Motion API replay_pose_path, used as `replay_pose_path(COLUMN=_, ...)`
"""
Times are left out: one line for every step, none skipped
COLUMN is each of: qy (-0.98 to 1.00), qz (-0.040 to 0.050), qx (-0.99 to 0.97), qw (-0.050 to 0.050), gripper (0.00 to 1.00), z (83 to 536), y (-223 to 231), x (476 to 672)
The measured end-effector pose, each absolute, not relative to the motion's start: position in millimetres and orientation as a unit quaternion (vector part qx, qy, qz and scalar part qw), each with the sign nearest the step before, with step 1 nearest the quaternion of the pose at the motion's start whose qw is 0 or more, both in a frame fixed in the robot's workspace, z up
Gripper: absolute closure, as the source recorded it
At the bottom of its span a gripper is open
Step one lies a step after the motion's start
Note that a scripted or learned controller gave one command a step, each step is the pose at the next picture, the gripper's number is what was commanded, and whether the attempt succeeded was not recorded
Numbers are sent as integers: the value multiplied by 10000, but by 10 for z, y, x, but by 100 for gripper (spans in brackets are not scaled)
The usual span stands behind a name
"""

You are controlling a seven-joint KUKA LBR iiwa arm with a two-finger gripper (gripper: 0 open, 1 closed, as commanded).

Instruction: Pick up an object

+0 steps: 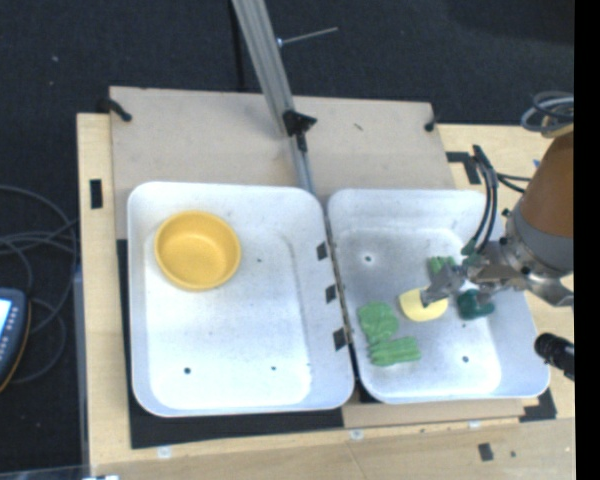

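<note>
White plastic forms both bins on the desk (100,448); the right bin (400,218) is the landmark for every position below. The left bin (280,368) adjoins it and carries a yellow bowl (198,250).

**Position of parts**
- The tool (458,290) sits low over the right half of the right bin, carried by the arm (552,203) reaching in across the bin's right rim.
- A pale yellow object (422,308) lies near the centre of the right bin, touching or just beside the tool's lower left edge.
- A dark teal object (476,306) lies directly under the tool's right side.
- A small green piece (440,265) shows at the tool's upper left edge.
- Two green objects (385,334) lie together toward the bin's lower left, well apart from the tool.

**Tool state**
The spread of the tool cannot be told; the wrist body hides it. Nothing can be confirmed as gripped.

**Procedure for the step in hand (judgement)**
1. Treat the step as the grasp descent and closure over the cluster at the bin's centre right.
2. Centre on one object only. Three items crowd the tool, so an off-centre closure is likely to push one aside.
3. The pale yellow object appears the most exposed candidate.
4. Close fully before lifting, and lift straight up, clear of the bin's right rim.
5. Verify retention once raised.
</note>
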State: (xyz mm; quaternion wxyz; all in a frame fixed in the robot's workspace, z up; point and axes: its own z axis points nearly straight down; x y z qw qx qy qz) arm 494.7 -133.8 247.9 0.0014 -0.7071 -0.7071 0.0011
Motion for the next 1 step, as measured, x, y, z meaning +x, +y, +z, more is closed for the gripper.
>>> replay_pose_path(qy=-7071, qz=11, qx=-7071, qw=15, gripper=0, z=1957, y=-1237, x=4936)
